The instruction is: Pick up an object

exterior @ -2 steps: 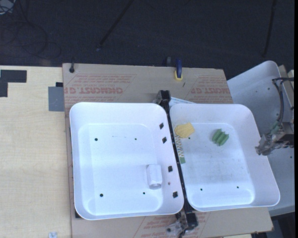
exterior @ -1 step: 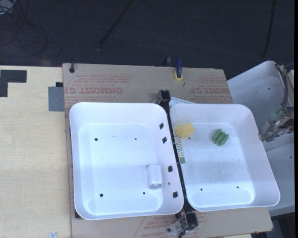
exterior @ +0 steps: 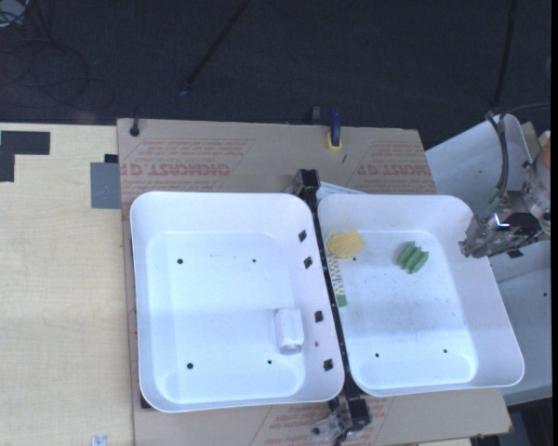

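A ridged green block [exterior: 412, 257] and a soft yellow sponge-like lump [exterior: 345, 244] lie in the smooth right white bin [exterior: 488, 342]; a white cylinder [exterior: 289, 329] (glossy) lies in the left white bin [exterior: 158, 342]; the metal pincer [exterior: 488, 240] hovers at the right bin's edge

Two white bins [exterior: 221, 214] [exterior: 446, 208] are sitting side by side on a brown board [exterior: 260, 156] — black clips [exterior: 308, 182] are joining them along the seam. The board is lying on a pale wooden bench [exterior: 46, 295] — a blue clamp [exterior: 335, 128] is gripping its far edge.

2 white bins [exterior: 158, 221], 1 white cylinder [exterior: 289, 330], 1 yellow piece [exterior: 345, 244], 1 green piece [exterior: 412, 257].
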### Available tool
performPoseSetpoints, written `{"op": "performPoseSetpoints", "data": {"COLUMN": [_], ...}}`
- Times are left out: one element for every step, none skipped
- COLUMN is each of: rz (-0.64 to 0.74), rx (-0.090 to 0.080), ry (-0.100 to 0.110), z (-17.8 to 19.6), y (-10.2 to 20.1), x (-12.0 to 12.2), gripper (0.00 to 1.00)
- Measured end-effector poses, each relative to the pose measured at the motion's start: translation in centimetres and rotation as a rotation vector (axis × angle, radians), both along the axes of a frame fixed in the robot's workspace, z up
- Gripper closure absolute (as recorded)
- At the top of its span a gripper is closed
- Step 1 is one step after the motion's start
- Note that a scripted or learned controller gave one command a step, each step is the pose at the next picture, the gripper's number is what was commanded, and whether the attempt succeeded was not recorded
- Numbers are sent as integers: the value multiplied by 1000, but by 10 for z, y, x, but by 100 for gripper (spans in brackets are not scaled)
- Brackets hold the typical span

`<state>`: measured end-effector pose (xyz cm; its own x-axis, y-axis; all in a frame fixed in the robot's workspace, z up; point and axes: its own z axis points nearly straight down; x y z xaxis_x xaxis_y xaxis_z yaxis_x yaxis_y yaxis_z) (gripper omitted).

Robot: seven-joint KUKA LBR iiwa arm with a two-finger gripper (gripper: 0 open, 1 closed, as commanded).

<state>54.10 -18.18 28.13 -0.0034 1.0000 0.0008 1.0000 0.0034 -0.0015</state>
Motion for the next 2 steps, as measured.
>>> {"op": "performPoseSetpoints", "data": {"rz": [-8, -2], "rx": [0, -2], "ry": [3, -2], "z": [7, 24], "y": [-28, -32], "x": [-68, -37], "gripper": [100, 100]}}
